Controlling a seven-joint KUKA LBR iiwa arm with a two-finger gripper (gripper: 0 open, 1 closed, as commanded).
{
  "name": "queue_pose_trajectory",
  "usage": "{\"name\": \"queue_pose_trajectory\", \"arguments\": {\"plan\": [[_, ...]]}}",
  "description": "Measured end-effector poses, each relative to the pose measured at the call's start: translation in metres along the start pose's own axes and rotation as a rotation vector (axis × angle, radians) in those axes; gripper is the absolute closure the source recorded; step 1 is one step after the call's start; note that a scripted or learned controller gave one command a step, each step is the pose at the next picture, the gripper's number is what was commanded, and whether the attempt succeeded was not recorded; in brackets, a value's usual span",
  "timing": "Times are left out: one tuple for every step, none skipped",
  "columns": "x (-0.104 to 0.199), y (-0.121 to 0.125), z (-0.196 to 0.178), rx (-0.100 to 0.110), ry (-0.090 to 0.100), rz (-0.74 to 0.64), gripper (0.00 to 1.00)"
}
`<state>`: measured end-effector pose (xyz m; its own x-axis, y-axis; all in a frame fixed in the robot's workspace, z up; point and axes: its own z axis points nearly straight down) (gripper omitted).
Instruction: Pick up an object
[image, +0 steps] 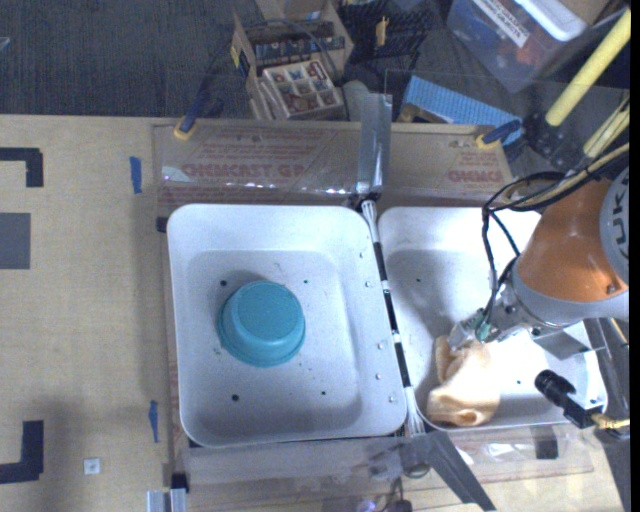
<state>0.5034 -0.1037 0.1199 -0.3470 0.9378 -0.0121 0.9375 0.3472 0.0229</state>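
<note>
Left bin: a blue bowl upside down, left of centre. Right bin: a tan soft lump, looks like cloth or a bun, at the near edge by the divider. Arm comes in from the right, partial "KU" lettering on its grey body. Gripper sits right at the lump's top edge, touching or nearly so; can't tell its state. Clear sheet behind the bins carries red print, unreadable.
</note>
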Motion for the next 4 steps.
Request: {"name": "queue_pose_trajectory", "arguments": {"plan": [[0.0, 0.0, 0.0, 0.0, 0.0, 0.0, 0.0], [-0.008, 0.011, 0.032, 0.016, 0.006, 0.201, 0.0], [-0.009, 0.012, 0.021, 0.011, 0.004, 0.204, 1.0], [-0.009, 0.012, 0.021, 0.01, 0.004, 0.204, 0.0]]}}
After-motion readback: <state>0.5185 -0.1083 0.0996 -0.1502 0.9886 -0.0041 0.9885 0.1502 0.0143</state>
